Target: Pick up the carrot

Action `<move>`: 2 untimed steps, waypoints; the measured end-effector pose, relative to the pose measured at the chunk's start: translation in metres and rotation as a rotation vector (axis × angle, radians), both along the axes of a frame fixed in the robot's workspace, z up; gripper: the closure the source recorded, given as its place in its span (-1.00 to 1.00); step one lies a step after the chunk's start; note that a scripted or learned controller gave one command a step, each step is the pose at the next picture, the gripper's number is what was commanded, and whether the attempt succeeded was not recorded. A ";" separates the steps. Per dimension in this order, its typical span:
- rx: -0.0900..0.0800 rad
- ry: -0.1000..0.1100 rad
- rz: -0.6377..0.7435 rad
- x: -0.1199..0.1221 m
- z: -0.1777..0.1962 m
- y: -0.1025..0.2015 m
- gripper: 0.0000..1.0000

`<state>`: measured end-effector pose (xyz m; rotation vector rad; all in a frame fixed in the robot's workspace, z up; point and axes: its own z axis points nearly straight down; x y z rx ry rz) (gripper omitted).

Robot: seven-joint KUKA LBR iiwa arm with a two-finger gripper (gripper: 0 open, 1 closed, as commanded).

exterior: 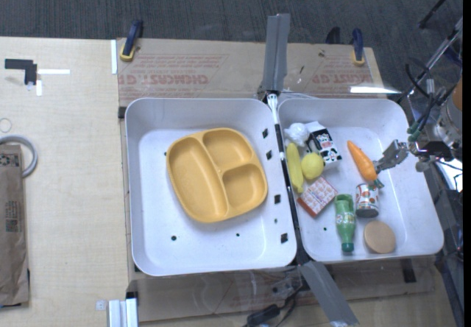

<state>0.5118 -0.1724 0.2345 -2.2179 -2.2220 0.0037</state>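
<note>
The carrot [360,160] lies loose in the right bin [419,233], tip toward 11 o'clock, unheld. At its 3 o'clock the gripper [390,157] hangs just beside it, probably lining up a grasp; how wide it stands I cannot tell. At 6 o'clock stands a small can [367,199]; at 9 o'clock a lemon [313,166] and banana [294,166]. The left bin [147,244] holds a yellow divided plate [217,172].

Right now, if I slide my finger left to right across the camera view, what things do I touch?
Yellow divided plastic plate → yellow banana → green plastic bottle → orange carrot → metal tool.
</note>
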 end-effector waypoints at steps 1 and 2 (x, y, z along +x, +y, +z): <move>0.000 0.000 0.008 -0.002 -0.002 0.044 -1.00; 0.000 -0.003 0.016 0.042 -0.143 0.009 -1.00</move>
